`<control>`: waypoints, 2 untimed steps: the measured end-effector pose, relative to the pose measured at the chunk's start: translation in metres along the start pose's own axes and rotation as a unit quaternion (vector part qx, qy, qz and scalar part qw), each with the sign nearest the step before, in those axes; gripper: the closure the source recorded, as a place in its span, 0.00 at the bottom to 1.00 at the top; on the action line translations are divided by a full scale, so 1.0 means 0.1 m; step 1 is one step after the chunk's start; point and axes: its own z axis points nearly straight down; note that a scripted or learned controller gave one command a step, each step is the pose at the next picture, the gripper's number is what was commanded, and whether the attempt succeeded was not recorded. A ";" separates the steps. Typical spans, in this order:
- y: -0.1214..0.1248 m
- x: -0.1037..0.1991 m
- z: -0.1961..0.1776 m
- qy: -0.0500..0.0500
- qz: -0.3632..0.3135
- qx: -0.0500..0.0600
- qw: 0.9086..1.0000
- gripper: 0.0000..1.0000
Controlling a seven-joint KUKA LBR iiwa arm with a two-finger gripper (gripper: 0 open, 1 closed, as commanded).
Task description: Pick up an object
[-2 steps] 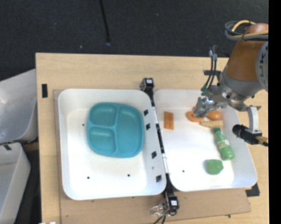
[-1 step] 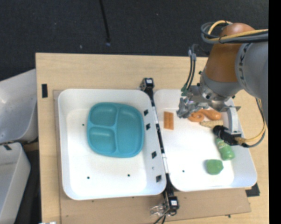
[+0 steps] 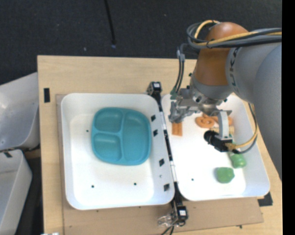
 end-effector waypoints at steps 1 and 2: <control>-0.04 0.51 -0.02 0.000 0.000 0.001 1.000 1.00; -0.03 0.99 -0.25 0.000 0.000 -0.001 1.000 1.00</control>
